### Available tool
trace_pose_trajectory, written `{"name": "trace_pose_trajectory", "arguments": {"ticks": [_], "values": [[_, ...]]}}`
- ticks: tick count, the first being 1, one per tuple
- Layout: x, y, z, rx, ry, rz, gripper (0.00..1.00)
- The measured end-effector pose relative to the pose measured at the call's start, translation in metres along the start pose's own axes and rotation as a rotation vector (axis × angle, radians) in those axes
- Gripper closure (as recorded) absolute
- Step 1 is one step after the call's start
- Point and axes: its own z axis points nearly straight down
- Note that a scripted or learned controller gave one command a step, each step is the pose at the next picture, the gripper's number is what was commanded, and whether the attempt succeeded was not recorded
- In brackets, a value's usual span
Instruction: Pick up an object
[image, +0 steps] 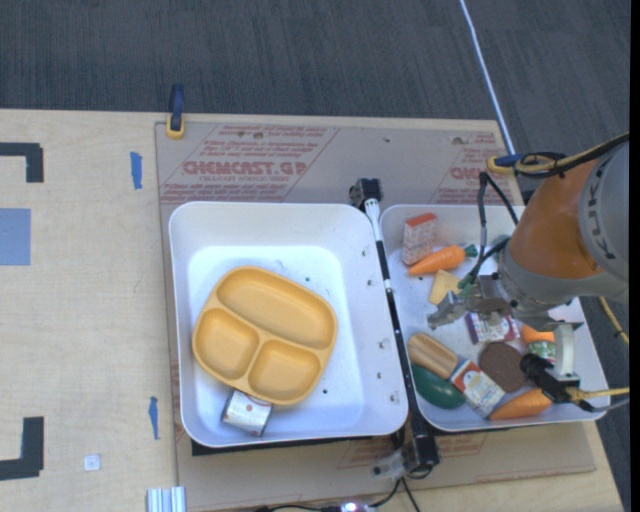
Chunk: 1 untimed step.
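Note:
My gripper (462, 305) hangs low over the middle of the right bin (450, 211), under the arm's orange band (553, 235). It sits just above a white and purple packet (492, 327) and beside a yellow cheese wedge (440, 287). I see nothing lifted in it. Around it lie a red and white carton (420, 233), a carrot (437, 261), a bread roll (432, 354), a green vegetable (437, 387), a brown disc (502, 366) and a small red box (478, 388).
The left bin (180, 300) holds a yellow divided plate (265, 335) and a small silver box (246, 412) at its near edge. A second carrot (520, 405) lies at the right bin's near rim. Cables run along the arm.

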Motion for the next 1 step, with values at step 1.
{"name": "trace_pose_trajectory", "arguments": {"ticks": [1], "values": [[0.0036,-0.0245,0.0206,-0.002,0.001,-0.002,0.0]]}}
